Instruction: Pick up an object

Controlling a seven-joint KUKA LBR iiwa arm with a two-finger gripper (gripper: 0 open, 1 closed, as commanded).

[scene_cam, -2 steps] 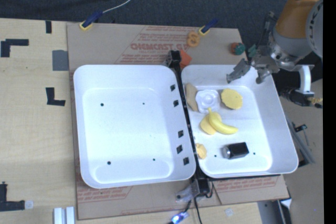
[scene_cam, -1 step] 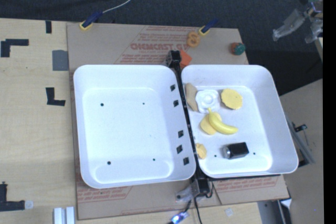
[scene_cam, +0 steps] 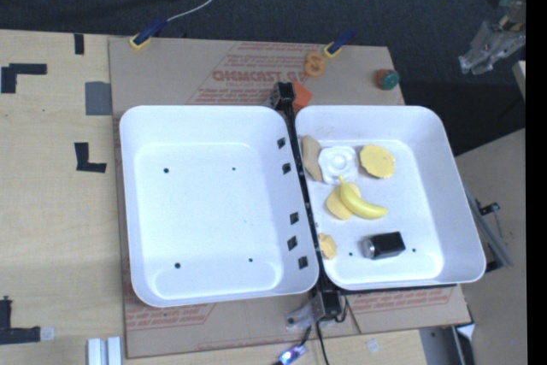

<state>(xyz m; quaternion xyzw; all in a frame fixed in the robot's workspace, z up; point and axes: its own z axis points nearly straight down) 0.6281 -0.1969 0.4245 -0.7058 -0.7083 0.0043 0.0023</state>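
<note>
We see the pincer (scene_cam: 494, 43) raised at the upper right, its state impossible to tell, well apart from the banana (scene_cam: 357, 203) in the right bin (scene_cam: 444, 151).

The gripper (scene_cam: 494, 47), at the upper right of the frame, is blurred and partly cut off by the edge.
</note>
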